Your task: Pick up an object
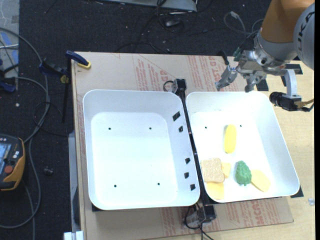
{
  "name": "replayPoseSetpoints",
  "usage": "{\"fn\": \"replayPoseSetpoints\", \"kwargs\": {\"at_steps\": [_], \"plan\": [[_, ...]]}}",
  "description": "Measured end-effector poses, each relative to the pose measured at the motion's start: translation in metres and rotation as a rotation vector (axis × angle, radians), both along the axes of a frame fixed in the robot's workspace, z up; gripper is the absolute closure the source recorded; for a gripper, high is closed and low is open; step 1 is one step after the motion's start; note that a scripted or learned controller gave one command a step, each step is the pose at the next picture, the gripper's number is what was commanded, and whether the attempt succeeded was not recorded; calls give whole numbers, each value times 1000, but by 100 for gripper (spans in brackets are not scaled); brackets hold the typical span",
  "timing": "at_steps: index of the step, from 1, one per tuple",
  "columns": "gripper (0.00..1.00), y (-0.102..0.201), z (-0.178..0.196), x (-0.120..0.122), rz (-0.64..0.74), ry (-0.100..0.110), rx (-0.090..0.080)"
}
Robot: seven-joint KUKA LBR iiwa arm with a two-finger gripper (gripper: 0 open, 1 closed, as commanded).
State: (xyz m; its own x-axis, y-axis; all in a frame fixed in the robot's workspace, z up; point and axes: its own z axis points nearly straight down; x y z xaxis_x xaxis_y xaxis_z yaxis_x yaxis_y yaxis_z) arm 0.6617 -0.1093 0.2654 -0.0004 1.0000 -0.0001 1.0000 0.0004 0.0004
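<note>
The right bin (260, 106) holds a yellow banana-shaped piece (229, 138) near its middle. At its front lie a tan bread slice (212, 170), a green lumpy piece (243, 172), a yellow wedge (260, 180) and a flat yellow slice (216, 189). My gripper (236, 80) hangs above the back rim of the right bin, well clear of every object. Its fingers (223, 79) are spread apart with nothing between them.
The left bin (95, 114) lies beside the right one, joined by a black clip strip (187, 139). Both sit on a cardboard sheet (150, 69). A blue and yellow clamp (77, 59) grips the board's back left corner. Cables cover the dark floor.
</note>
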Motion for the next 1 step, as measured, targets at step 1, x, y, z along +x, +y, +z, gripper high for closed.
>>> {"fn": "replayPoseSetpoints", "kwargs": {"at_steps": [1], "plan": [[100,0,10,0,0,0,0]]}}
